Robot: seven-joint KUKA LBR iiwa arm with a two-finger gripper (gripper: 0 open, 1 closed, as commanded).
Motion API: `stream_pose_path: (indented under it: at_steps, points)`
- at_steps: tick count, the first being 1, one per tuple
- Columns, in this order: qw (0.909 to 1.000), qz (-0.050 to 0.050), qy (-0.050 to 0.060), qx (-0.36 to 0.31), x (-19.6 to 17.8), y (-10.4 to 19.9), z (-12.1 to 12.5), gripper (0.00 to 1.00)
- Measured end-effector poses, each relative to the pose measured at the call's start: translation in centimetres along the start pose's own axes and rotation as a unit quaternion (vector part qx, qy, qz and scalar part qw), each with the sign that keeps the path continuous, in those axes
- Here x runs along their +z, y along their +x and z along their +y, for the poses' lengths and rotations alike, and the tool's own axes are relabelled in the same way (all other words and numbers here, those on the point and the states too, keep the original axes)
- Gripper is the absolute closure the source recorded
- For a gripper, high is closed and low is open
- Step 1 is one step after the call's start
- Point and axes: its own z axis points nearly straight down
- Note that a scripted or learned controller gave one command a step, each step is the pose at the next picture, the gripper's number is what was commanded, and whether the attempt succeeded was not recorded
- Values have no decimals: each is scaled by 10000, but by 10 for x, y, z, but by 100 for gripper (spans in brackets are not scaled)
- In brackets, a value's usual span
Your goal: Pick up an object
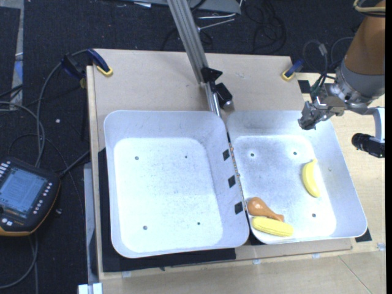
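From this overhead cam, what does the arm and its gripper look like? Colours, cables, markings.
The arm enters at the right: a rounded orange-brown section above a grey wrist collar. Below it sits a compact metallic grey gripper with dark tips. Thin dark cables loop beside the wrist. A black cylindrical part sticks out lower down on the right. No legible markings at this resolution.

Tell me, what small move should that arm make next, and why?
Probably swing the gripper towards the banana and lower over it. The gripper hovers at the far edge of the right bin, above the floor and apart from everything. The banana lies alone and nearest; the corn and orange piece touch each other.
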Motion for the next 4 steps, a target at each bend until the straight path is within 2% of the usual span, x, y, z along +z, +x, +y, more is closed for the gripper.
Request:
stream_pose_path:
  at_steps: [1, 2, 3, 4]
  points:
    - [10000, 4, 18, 0, -26, 0, 0, 100]
    - [10000, 6, 24, -9, -13, 47, -6, 100]
    - [10000, 5, 22, -2, -20, 93, -17, 100]
    - [10000, 4, 24, -7, -12, 152, -28, 100]
